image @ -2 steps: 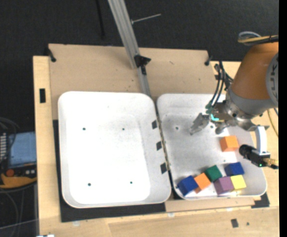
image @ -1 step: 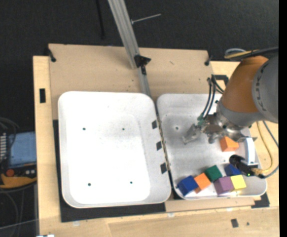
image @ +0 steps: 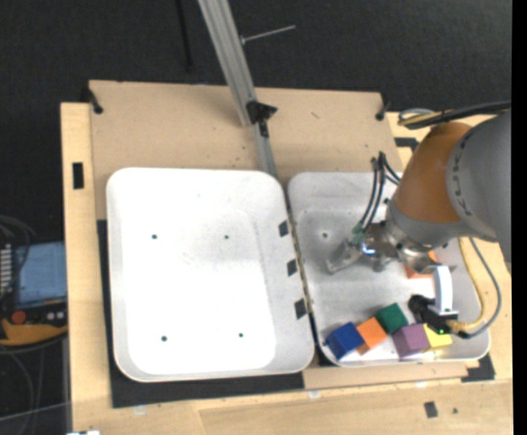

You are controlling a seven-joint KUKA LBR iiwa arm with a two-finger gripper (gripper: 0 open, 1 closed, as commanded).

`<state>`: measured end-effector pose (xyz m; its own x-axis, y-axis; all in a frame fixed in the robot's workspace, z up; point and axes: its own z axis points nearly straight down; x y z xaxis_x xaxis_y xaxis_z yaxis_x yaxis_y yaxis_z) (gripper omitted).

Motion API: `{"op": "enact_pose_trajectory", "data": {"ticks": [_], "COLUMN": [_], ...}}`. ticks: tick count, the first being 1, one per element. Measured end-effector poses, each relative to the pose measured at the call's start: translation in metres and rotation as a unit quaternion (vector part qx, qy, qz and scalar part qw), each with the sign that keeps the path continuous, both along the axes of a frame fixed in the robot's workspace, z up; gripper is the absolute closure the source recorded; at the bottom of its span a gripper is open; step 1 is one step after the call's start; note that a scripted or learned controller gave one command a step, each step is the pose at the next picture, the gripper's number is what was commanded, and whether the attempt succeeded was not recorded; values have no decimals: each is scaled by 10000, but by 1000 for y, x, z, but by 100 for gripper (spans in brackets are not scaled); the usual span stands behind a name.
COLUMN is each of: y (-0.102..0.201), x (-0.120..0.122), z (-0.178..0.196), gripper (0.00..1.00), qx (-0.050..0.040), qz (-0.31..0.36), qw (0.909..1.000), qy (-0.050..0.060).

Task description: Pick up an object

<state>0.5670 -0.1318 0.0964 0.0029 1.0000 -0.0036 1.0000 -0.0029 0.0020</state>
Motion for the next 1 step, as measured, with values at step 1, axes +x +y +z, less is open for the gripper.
{"op": "enact_pose_trajectory", "data": {"ticks": [1], "y": [0], "x": [2], "z": [13], "gripper": [100], "qx": [15], "qz": [-39], "qw": [10000], "qy": [-29]}}
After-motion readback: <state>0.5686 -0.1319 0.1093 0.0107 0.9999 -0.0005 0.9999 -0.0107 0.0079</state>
